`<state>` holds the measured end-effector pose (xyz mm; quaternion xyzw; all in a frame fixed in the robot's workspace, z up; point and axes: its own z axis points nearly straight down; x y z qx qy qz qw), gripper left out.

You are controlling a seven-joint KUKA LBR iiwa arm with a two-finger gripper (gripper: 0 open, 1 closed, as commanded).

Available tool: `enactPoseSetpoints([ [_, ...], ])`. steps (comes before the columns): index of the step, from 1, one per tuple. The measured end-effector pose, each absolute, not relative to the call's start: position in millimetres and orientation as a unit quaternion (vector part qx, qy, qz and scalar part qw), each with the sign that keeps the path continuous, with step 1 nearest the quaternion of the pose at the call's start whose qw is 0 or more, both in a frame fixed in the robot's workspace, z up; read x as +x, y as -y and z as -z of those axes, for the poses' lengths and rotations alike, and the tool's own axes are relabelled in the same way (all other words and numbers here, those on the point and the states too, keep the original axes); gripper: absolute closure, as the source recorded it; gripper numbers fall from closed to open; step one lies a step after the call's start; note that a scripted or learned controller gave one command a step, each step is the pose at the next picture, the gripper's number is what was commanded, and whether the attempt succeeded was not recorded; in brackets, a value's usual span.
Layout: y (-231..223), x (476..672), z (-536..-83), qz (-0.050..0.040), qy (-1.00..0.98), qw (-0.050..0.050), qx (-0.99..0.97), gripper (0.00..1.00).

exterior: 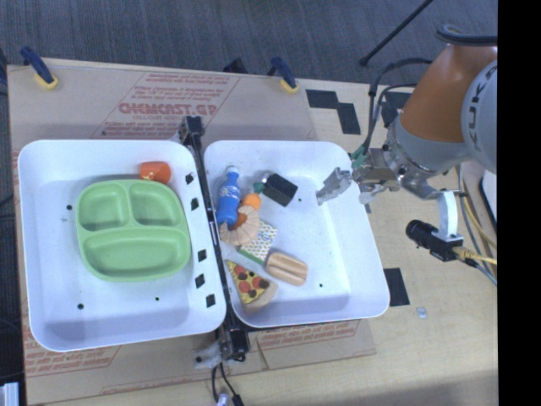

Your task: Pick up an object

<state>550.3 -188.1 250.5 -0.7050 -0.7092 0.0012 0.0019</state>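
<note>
From above I count two white bins on the surface (pixel 406 328). My hand (pixel 334 186) hangs over the right bin's (pixel 359 265) far right side; I cannot tell if it is open or closed, and nothing is seen in it. To its left lie a black block (pixel 280 189), a blue bottle (pixel 228 195), a hot dog bun (pixel 286 268) and a pizza slice (pixel 251 286). The left bin (pixel 42 294) holds one green divided plate (pixel 133 229) and one red-orange toy (pixel 155 172).

Two white bins (pixel 34 252) sit side by side on cardboard sheeting (pixel 169 100) covering the desk (pixel 439 345). Blue clamps (pixel 38 68) grip the cardboard's far edge. Black tape marks (pixel 334 104) lie near the desk's right side.
</note>
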Motion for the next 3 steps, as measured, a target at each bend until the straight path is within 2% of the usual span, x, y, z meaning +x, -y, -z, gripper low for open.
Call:
enactPoseSetpoints([
  [1,159.8,577.8,-95.6,0.0005,0.707,-0.001,-0.708,0.0],
  [2,100.9,656.9,-92.2,-0.0002,0.715,0.001,-0.699,0.0],
  [3,100.9,656.7,-101.9,-0.0015,0.717,0.002,-0.697,1.0],
])
